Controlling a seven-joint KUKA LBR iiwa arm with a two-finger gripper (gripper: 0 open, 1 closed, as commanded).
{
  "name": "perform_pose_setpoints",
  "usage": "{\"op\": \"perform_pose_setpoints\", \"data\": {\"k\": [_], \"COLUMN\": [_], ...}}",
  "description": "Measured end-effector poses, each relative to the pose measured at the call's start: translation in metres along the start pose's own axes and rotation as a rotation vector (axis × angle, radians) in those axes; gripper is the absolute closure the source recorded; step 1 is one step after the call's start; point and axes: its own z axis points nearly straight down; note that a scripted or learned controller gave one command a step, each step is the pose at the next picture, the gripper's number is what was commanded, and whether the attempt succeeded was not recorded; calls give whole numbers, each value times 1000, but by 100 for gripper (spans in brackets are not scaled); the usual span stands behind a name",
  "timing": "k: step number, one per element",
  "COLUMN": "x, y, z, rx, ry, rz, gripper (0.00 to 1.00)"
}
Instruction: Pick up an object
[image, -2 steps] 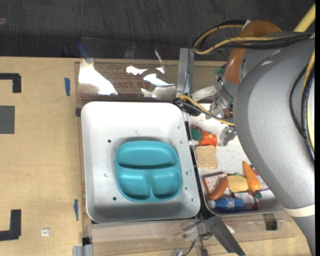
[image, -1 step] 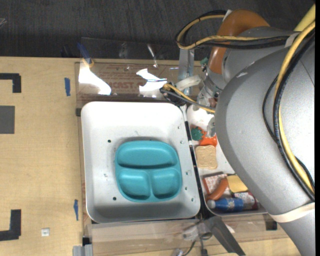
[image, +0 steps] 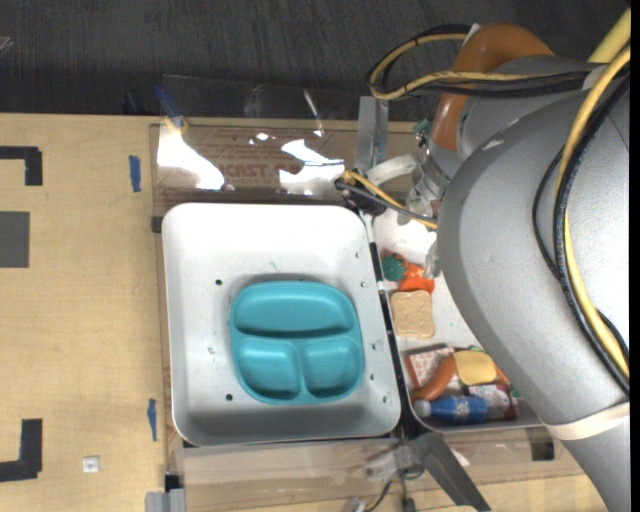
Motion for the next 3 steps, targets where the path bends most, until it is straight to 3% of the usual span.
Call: {"op": "perform_pose_setpoints", "data": {"k": [1,2,3], "x": [17,24,-55], "y": [-22,-37,13], "z": [0,30,-2], "rx": [-1,-21,-3], "ry": [3,31,2], "rz": [-1,16,-23], "gripper": [0,0,0]}}
